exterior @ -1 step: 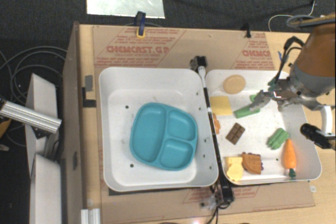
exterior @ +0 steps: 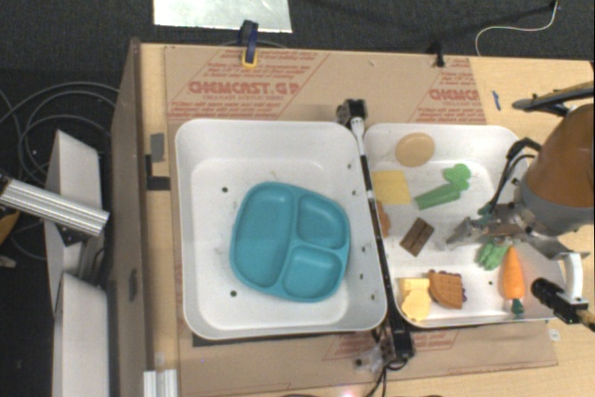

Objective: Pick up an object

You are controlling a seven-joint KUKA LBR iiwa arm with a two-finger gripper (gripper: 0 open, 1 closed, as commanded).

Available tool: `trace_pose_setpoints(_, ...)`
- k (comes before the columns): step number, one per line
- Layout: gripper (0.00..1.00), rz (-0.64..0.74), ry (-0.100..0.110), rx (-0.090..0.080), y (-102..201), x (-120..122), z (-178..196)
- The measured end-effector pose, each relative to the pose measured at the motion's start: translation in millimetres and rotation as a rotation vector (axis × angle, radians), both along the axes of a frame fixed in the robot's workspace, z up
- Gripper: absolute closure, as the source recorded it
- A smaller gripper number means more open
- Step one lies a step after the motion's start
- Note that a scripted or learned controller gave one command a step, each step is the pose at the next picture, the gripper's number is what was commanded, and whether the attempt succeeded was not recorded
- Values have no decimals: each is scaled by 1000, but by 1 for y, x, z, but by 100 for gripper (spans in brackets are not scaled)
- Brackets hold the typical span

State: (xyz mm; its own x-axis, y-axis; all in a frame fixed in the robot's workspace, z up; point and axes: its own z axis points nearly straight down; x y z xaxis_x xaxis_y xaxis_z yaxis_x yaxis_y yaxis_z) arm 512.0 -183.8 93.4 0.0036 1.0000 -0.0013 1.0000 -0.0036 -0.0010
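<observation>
Nearest the lower edge of the right bin (exterior: 465, 323): yellow wedge (exterior: 416, 298), brown toast (exterior: 446, 289), orange carrot (exterior: 512, 274). Above these, claw (exterior: 485, 232) low over a green piece (exterior: 492, 254), partly hidden; fingers too blurred to tell whether apart or together. Farther back, brown block (exterior: 416, 236), green toy (exterior: 444, 188), yellow square (exterior: 391, 187), tan disc (exterior: 415, 149); at left, blue divided plate (exterior: 290, 242).

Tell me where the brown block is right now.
The brown block lies in the right bin, near its middle. It is below the yellow square, left of the gripper and above the toast piece.
</observation>
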Motion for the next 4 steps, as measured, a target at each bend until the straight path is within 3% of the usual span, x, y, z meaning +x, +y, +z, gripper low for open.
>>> trace_pose_setpoints(1, 0, 9, -10, -2, -8, 59, 20)
trace_pose_setpoints(2, 0, 6, -19, -5, -16, 20, -4)
trace_pose_setpoints(3, 0, 7, -4, 0, -23, 30, 17)
trace_pose_setpoints(4, 0, 10, -6, 0, -22, 78, -9)
